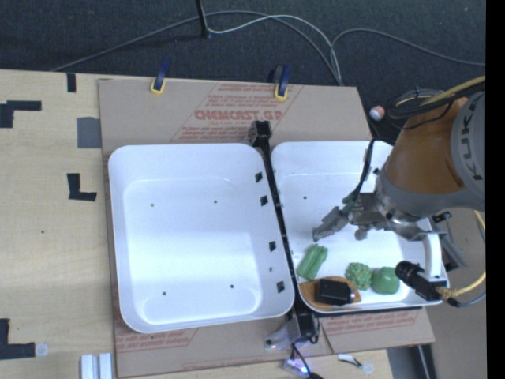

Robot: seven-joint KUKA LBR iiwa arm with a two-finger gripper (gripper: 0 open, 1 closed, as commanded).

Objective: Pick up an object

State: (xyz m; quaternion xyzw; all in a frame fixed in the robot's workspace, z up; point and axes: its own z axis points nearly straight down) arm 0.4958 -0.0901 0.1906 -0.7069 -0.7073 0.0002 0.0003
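The right bin (316,164) holds the objects along its near edge. A ribbed green, cucumber-like piece (313,260) lies near the divider. A bumpy green ball (359,274) and a smooth green lump (385,280) sit side by side. A black block (334,292) rests on a brown, flat piece (312,294) in the near corner. My gripper (345,229) hangs over the middle of the right bin, just beyond these objects. Its fingers are spread open, with nothing between them.
The left bin (189,235) stands beside the right one, with a black clip strip (272,212) along the shared wall. Both bins rest on a cardboard sheet (229,113). The arm's orange band (422,160) covers the right bin's far right side.
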